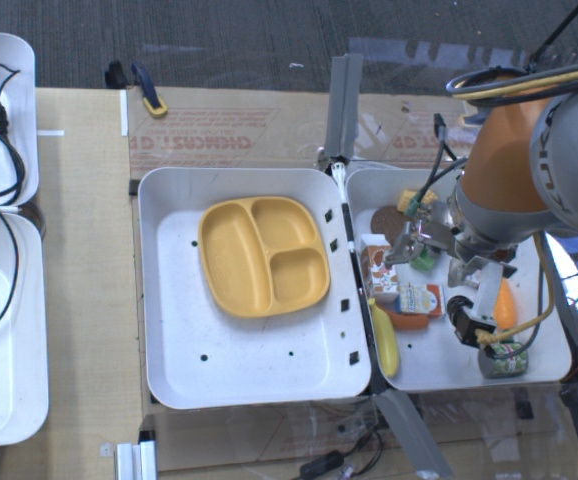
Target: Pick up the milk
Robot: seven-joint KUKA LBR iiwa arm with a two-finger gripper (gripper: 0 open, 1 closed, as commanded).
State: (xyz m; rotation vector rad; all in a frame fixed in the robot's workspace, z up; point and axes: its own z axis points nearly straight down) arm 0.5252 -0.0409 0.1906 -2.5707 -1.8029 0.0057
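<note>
The milk [380,271], a small brown-and-white carton, lies at the left side of the right bin [549,366], close to the divider. My gripper [416,241] hangs over the middle of that bin, just right of the carton and slightly behind it, at the end of the grey arm with its orange band [504,163]. A green item [425,259] sits directly under the gripper. I see nothing lifted off the bin floor.
A white-and-orange carton [419,301] lies in front of the milk, with a banana [385,340] along the divider. A carrot [505,305], a can [504,360], a brown disc [389,223] and a yellow piece [410,201] share the bin. The left bin [169,368] holds a yellow divided plate [264,256].
</note>
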